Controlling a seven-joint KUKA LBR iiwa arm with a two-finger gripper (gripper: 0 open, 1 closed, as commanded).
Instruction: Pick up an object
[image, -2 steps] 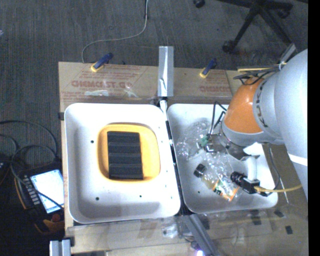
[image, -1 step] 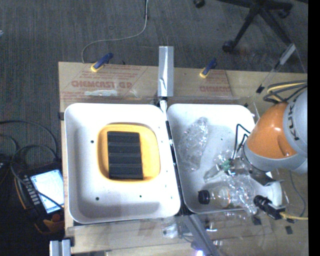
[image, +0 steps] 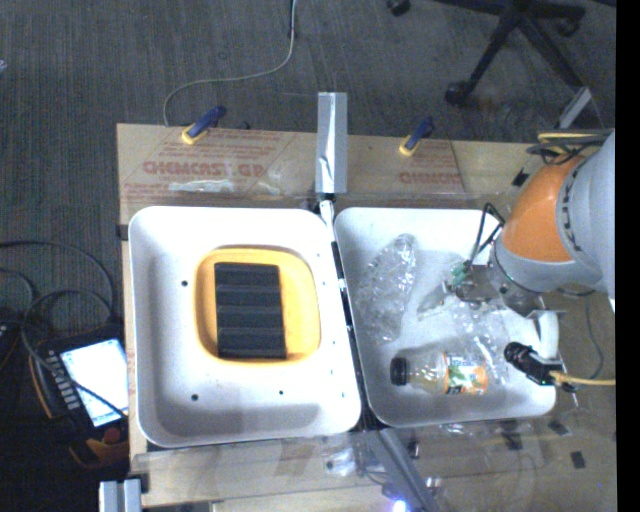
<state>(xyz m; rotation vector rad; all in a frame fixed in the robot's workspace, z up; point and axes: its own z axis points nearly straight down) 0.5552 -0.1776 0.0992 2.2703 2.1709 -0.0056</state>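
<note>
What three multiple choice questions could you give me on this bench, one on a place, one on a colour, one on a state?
1. Where is the yellow tray with the black ribbed insert?
A. Left bin
B. Right bin
C. On the floor

2. What colour is the bottle cap?
A. White
B. Black
C. Red

3. How is the bottle standing?
A. Upright
B. Lying on its side
C. Upside down on its cap

Answers: 1 A, the tray sits in the middle of the left bin. 2 B, the cap at the bottle's end is dark black. 3 B, the bottle lies flat along the near wall of the right bin, cap toward the left bin.
</note>
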